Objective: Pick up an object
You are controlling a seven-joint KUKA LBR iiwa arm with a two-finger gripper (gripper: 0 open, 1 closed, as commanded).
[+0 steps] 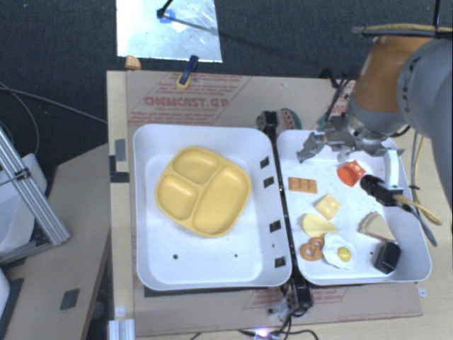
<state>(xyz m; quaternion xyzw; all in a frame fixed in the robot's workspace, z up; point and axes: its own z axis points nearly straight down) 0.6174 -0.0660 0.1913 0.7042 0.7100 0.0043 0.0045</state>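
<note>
The arm [396, 69] is hanging over the right bin [417, 261], probably lining up a pick. Left of that bin, a yellow plate [203, 190] is lying apart in its own bin. The gripper [333, 144] is hovering beside the red piece [350, 173]; its grip I cannot tell. The cardboard [185, 99] reads "CHEMCAST".

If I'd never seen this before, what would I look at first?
Probably the big yellow divided plate, sitting alone in the left bin. Next, the grey and orange robot arm reaching in from the right over the right bin, where small toy foods are scattered: a fried egg, a pretzel, cheese pieces and an orange-red piece.
</note>
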